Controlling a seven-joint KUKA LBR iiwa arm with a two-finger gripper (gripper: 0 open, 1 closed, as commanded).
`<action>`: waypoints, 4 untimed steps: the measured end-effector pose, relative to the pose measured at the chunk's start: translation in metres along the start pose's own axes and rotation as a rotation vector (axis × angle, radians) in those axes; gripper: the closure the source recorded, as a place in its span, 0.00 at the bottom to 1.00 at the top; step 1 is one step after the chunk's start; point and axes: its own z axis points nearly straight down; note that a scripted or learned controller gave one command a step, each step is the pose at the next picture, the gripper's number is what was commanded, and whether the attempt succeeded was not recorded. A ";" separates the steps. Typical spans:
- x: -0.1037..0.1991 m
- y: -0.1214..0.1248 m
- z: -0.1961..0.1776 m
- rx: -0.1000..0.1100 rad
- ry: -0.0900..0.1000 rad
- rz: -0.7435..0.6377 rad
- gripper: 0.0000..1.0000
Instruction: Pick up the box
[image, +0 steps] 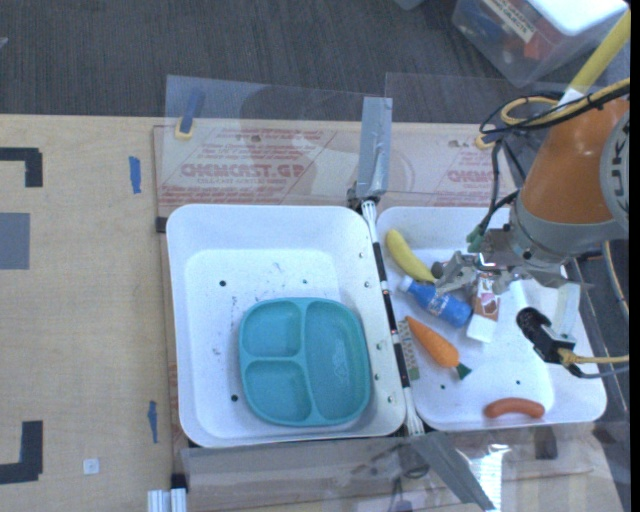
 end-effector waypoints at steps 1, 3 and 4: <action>-0.034 -0.008 0.052 -0.001 0.000 -0.041 0.00; -0.021 0.118 0.078 -0.043 -0.013 -0.106 0.00; -0.026 0.097 0.095 -0.015 -0.006 -0.093 0.00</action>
